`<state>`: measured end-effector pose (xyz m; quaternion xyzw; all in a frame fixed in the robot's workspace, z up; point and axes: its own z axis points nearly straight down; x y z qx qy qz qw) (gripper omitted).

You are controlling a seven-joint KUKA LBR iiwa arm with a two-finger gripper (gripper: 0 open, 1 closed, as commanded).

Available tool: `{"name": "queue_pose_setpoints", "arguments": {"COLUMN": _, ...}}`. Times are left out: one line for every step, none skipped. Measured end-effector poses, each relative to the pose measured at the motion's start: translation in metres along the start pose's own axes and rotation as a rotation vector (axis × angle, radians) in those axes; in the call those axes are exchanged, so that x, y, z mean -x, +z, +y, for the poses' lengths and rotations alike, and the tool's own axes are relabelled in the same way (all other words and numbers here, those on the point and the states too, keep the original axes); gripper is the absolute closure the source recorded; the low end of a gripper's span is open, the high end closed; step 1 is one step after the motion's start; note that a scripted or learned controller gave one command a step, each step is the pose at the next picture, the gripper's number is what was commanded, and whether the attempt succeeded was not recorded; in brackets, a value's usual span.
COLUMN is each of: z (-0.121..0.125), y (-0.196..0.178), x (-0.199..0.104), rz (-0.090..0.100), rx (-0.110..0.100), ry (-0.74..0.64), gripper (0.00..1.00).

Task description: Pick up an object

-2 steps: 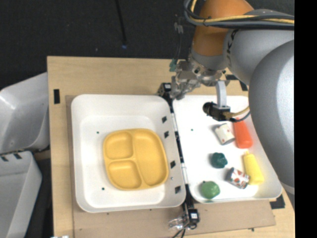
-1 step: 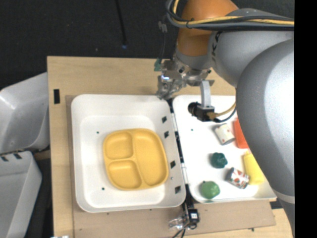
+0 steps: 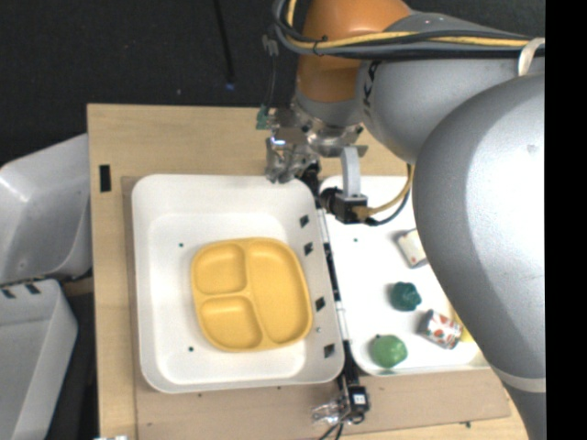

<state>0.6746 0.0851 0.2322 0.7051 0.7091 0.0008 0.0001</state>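
Observation:
A yellow divided plate (image 3: 249, 293) lies in the middle of the left bin (image 3: 165, 356). The right bin (image 3: 367, 246) holds a dark green lump (image 3: 404, 295), a light green ball (image 3: 388, 350), a red and white patterned object (image 3: 440, 328) and a small pale block (image 3: 410, 246), partly under the arm. My gripper (image 3: 286, 161) hangs over the far rim of the left bin, near its right corner, well apart from all these objects. Nothing shows in its grasp.
The big grey arm covers the right side of the right bin. A row of black clips (image 3: 323, 273) runs along the divider between the bins. Cables (image 3: 337, 409) lie on the wooden bench at the front.

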Motion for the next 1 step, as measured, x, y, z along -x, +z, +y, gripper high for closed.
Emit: {"name": "queue_pose_setpoints", "arguments": {"z": -0.0001, "y": 0.0002, "x": 0.0021, "rz": -0.001, "rx": -0.001, "ry": 0.003, "gripper": 0.0}}
